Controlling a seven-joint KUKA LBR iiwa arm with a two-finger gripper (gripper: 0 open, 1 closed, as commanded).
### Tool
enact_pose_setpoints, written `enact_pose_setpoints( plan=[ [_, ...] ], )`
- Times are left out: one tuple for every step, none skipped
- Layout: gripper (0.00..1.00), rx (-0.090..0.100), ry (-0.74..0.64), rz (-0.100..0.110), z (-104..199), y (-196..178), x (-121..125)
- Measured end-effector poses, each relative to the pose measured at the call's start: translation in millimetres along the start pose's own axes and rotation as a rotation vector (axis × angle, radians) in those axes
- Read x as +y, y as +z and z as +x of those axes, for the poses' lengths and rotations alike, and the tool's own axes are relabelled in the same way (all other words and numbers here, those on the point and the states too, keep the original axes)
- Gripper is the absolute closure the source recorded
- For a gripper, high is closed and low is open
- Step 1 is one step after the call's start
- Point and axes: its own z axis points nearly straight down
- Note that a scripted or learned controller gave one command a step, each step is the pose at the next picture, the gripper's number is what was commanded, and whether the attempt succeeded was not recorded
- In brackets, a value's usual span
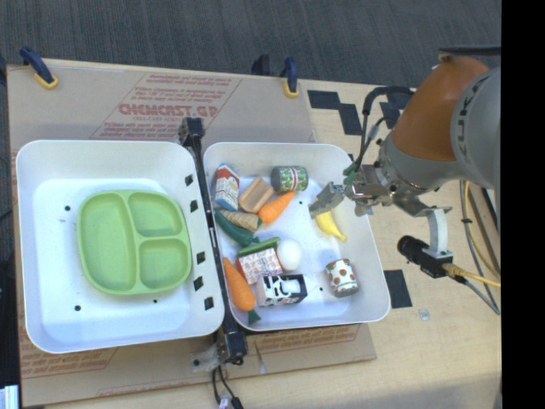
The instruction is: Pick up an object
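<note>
Grey arm enters from the right; gripper hangs low over the right bin, near its right wall. Finger spacing: cannot tell. Yellow banana lies just below the gripper; contact unclear. White egg sits mid-bin. Green plate in left bin.

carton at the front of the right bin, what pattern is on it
Black and white cow-style patches on the carton, seen best in the camera view.
</note>
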Motion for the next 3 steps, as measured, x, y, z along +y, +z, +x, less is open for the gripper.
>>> enact_pose_setpoints(
  plan=[
    [0.00, 0.000, 0.000, 0.000, 0.0, 0.0, 0.0],
    [0.00, 0.000, 0.000, 0.000, 0.0, 0.0, 0.0],
    [0.00, 0.000, 0.000, 0.000, 0.0, 0.0, 0.0]
  ],
)
